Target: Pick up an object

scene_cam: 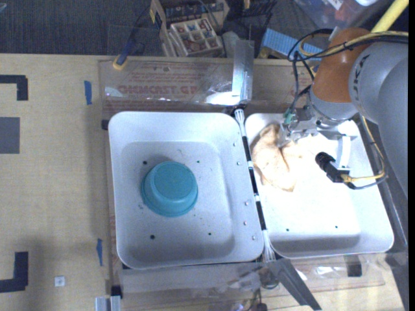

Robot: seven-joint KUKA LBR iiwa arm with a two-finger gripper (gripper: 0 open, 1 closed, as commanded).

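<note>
Camera view: gripper (290, 129) over tan floppy cloth-like item (272, 161) in right bin (337, 232), finger state unclear; looks soft and light, so pinch a raised fold.

A single fixed camera looks down on the table (52, 173) from above, at a slant rather than straight down, from a middling height that takes in both white bins whole. The tool (290, 125) sits in the upper right of the view, over the far edge of the right bin (337, 232); the left bin (126, 238) lies beside it, away to the tool's left in frame. Beyond the tool, the view's top edge catches floor clutter (191, 28) behind the table.
</note>
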